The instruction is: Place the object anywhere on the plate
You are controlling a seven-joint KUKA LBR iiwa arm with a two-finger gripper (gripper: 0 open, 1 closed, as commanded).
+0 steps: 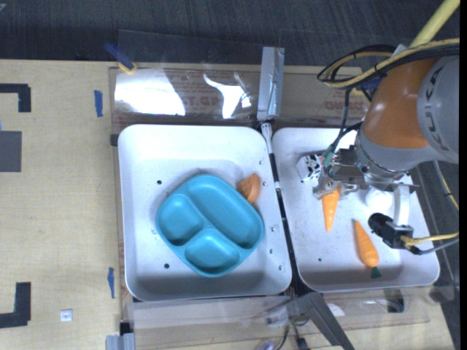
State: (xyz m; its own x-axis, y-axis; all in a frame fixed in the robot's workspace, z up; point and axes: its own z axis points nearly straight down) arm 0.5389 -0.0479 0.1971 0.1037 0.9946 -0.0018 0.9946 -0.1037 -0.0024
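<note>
Plate: blue moulded plastic plate with three compartments (209,224), lying at a slant in the left shallow white bin (139,159).
Beside plate: small orange rounded item (250,188), touching the plate's upper right rim; kind not clear.
Gripper: two-finger gripper (330,183) in the right shallow white bin (419,272), upper left part, under the grey arm with orange band (401,119).
Gripper state: appears pinched on the thick top of the orange tapered toy carrot (330,206); finger tips small and cluttered, so grip judged, not certain.
Carrot axis: near vertical in the view, point hanging away from the gripper.
Second carrot: orange toy carrot with green end (365,245), lying loose to the lower right.
Key relation: plate lies left of the gripper, across the bin divider.
Hidden: far right of the bin covered by the arm and cables.
</note>
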